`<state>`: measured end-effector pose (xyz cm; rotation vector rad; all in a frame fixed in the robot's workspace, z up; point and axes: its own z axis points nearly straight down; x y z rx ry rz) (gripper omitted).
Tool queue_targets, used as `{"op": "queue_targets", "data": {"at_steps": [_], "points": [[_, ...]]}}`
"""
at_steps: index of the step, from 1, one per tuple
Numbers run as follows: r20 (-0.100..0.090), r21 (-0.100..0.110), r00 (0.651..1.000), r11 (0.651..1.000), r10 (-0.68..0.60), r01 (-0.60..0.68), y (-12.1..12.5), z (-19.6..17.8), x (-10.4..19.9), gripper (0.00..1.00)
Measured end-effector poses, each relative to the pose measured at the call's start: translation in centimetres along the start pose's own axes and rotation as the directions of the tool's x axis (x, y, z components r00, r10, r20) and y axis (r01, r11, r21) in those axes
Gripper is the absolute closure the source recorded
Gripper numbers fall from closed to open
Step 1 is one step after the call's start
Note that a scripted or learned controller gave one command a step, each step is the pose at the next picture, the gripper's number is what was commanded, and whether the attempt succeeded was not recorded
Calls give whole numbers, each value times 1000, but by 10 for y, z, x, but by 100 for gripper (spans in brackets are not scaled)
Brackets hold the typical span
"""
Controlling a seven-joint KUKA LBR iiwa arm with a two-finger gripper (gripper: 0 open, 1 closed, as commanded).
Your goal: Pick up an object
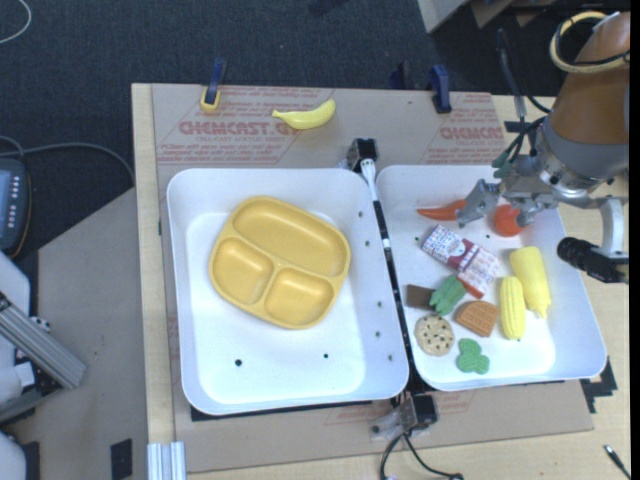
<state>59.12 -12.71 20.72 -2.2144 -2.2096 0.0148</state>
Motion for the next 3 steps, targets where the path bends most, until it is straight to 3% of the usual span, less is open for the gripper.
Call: {"op": "queue_targets", "data": {"at_steps": [1,3], "points": [[2,-15,1000,1000,-2,3,3,-8,0,0],[1,-11,1000,1000,-2,2,1,99,-2,0]]}}
